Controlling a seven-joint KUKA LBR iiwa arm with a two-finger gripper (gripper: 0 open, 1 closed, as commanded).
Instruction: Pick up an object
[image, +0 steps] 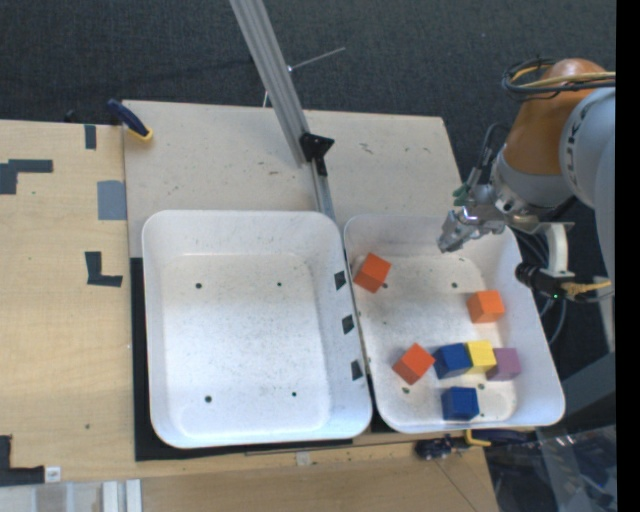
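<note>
The right bin (380, 232) holds several small cubes. An orange cube (372, 271) lies near its upper left. Another orange cube (486, 305) sits by the right wall. A third orange cube (412, 362) rests lower down, beside a blue cube (452, 359), a yellow cube (481, 353) and a purple cube (505, 363). A second blue cube (460, 402) lies near the front wall. My gripper (452, 238) hangs over the bin's upper right corner, apart from every cube, with nothing seen between its fingers.
The left bin (240, 325) sits alongside, sharing a middle wall with black clips. A slanted metal pole (285, 95) rises from behind the bins. A blue and yellow tool (130, 119) lies on the bench at the far left. Cables hang by the arm on the right.
</note>
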